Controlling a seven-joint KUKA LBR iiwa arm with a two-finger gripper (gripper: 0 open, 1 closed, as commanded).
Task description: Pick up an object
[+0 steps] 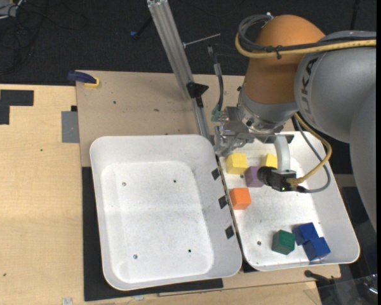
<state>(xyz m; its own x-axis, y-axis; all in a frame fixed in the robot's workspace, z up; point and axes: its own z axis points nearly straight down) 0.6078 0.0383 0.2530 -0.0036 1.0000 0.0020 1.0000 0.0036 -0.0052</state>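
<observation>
The grey arm [330, 88] with its orange band [282, 56] reaches in over the right bin [343, 221], 1 of 2 shallow white bins on the bench. Its gripper [232, 138] hangs above the far left corner of that bin, close to the dividing edge between the bins. Whether the gripper is wide, narrow or holding anything cannot be told, since the wrist hides its tips from above.

Taking the orange block [240, 197] as the landmark: it lies on the floor of the right bin, close to the edge shared with the left bin [114, 151]. A yellow block [236, 163] sits just beyond it, toward the far side, directly under the gripper area; whether the gripper touches it cannot be told. A purple block [254, 176] lies just to the right of the orange block and slightly farther back, with a second yellow block [270, 161] behind it. A black part of the wrist with a cable [280, 180] sits touching or just beside the purple block on its right. A green block [282, 241] lies well toward the near side and to the right of the orange block, and a blue block [311, 240] lies just beside the green one, farther right.

A slanted metal rail [174, 56] rises from the far end of the shared edge.
</observation>
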